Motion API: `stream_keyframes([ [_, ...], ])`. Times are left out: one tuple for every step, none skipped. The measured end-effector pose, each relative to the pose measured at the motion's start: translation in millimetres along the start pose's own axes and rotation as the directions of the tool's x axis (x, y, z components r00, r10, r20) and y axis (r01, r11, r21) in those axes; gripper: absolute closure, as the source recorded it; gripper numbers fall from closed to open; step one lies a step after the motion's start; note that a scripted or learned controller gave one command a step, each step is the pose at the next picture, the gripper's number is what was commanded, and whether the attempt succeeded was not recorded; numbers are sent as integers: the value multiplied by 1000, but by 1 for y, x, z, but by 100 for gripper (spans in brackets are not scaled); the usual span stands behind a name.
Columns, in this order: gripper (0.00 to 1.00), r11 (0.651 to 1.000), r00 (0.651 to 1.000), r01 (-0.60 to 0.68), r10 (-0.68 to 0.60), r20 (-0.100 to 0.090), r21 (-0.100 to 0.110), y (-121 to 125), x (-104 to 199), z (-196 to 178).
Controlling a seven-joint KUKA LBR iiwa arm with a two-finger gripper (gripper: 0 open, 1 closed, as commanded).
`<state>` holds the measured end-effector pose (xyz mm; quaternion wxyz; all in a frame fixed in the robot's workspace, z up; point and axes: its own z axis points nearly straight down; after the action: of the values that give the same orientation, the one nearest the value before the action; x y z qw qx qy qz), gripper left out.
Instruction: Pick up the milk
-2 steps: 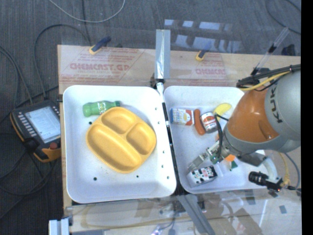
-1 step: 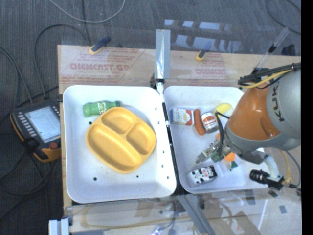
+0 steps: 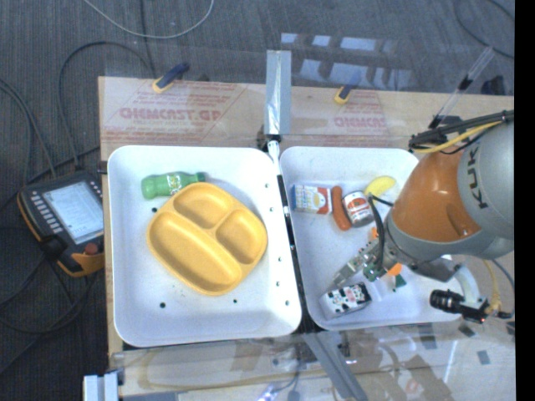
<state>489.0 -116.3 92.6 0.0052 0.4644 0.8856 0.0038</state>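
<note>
- Two white bins sit side by side; I reach into the right bin from the right, my gripper low over its near half.
- My grey and orange arm covers much of that bin's right side, hiding whatever lies under it.
- I cannot tell how my jaws stand; they blur into metal and cable.
- The milk, a small carton, lies at the far left of the right bin, well apart from me.
- Beside it lie a hot dog and a small can; a yellow item is partly cut off by my arm.
- A small dark printed packet lies just below my gripper; its markings are too small to read.
- The left bin holds a yellow divided tray, which overlaps a green bottle.
</note>
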Motion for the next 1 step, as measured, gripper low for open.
stream_keyframes([
  [100, 998, 998, 64, -64, 15, 1, 5, 6, 0],
])
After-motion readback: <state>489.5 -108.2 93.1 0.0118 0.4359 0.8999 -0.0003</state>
